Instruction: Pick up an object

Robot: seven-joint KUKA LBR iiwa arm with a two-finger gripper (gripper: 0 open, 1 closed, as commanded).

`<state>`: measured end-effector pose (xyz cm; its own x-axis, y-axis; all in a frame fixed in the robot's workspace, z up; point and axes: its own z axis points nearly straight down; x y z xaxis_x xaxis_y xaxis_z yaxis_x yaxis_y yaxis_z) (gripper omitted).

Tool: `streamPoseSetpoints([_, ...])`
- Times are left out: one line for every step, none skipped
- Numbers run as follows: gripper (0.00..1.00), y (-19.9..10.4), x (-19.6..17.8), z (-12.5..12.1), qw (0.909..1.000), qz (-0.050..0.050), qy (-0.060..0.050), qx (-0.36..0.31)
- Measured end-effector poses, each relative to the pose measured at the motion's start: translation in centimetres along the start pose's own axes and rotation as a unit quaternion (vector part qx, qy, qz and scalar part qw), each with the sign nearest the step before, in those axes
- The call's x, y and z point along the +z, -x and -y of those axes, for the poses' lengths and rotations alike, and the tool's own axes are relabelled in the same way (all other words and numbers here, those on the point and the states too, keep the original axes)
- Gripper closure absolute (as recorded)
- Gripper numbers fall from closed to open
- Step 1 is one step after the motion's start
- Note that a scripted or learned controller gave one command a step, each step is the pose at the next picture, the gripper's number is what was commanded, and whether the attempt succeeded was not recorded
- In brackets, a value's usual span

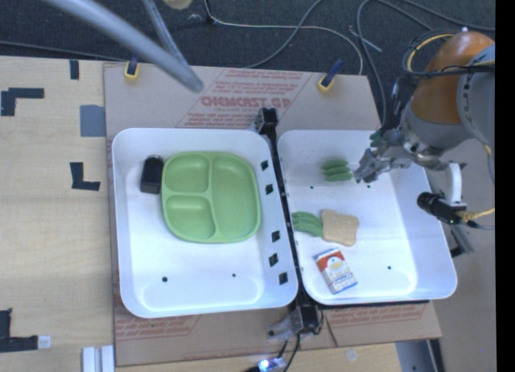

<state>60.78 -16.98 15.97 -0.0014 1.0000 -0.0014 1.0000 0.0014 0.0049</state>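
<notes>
Both white bins (133, 282) look like smooth plastic with a faint sheen. The green divided plate (211, 197) is matt plastic. Under the bins lies brown printed cardboard (241, 97) — dull, papery — on a pale wood-grain tabletop (48, 225). The small carton (334, 270) looks like glossy printed card — the arm's orange band (451, 80) shines.

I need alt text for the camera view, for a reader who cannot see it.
The gripper hovers in the right bin beside a green item; a second green piece, a tan slice and a small carton lie nearer. The left bin holds a green divided plate and a black object.
</notes>
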Motion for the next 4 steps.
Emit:
streamPoseSetpoints([1.0,0.2,-6.3,-0.6,1.0,0.0,0.001,0.0])
streamPoseSetpoints([1.0,0.2,-9.1,-0.7,1.0,0.0,-0.001,0.0])
streamPoseSetpoints([1.0,-4.7,-9.6,0.3,1.0,-0.001,-0.003,-0.002])
streamPoseSetpoints([1.0,-9.1,-9.0,1.6,1.0,-0.001,-0.003,-0.001])
